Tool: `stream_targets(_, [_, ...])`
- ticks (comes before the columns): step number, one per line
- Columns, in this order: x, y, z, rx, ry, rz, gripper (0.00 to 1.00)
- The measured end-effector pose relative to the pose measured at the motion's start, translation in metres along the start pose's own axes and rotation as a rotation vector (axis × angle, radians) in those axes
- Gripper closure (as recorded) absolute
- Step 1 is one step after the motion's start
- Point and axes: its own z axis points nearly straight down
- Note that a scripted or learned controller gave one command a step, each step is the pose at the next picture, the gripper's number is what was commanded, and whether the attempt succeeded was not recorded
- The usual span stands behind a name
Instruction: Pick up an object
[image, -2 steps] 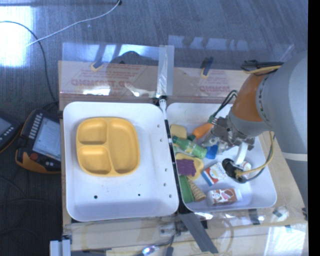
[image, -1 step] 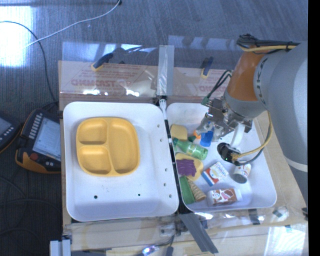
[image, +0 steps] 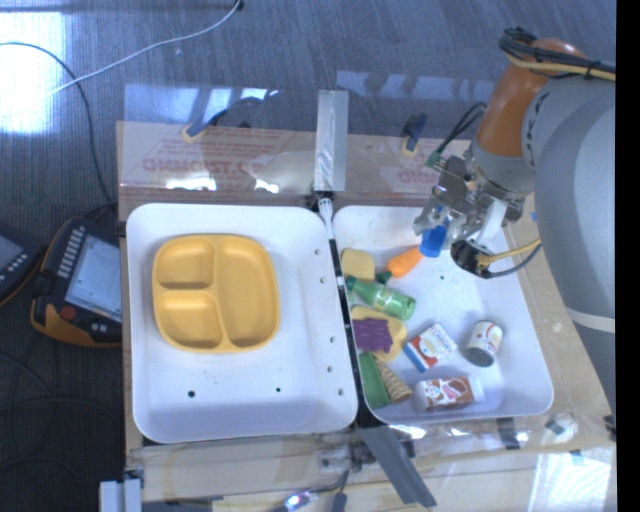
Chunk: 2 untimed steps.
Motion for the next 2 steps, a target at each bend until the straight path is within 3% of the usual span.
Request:
stream_targets(1, [-0.005, -0.070, 0.013, 0.001, 0.001, -0.076, 1.00])
stream_targets(2, [0.005, -0.006, -0.008, 0.000, 0.001, -0.053, 1.00])
